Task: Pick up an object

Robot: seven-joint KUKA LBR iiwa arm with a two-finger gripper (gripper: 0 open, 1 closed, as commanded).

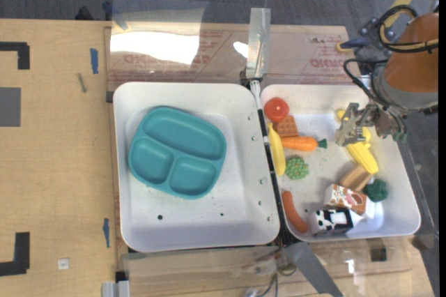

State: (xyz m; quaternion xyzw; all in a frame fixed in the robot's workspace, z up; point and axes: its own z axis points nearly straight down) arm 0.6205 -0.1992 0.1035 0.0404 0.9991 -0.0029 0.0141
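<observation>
Light wooden surface (49,170), black markings near left edge. Two shallow white bins directly on it, side by side, touching: left bin (139,219), right bin (404,212). Clear plastic sheet (174,44) behind bins.

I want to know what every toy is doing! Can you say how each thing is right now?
teal tray: flat in left bin
tomato: upright
carrot: lying sideways
banana: lying by the divider
sausage: lying
corn: lying under gripper
</observation>
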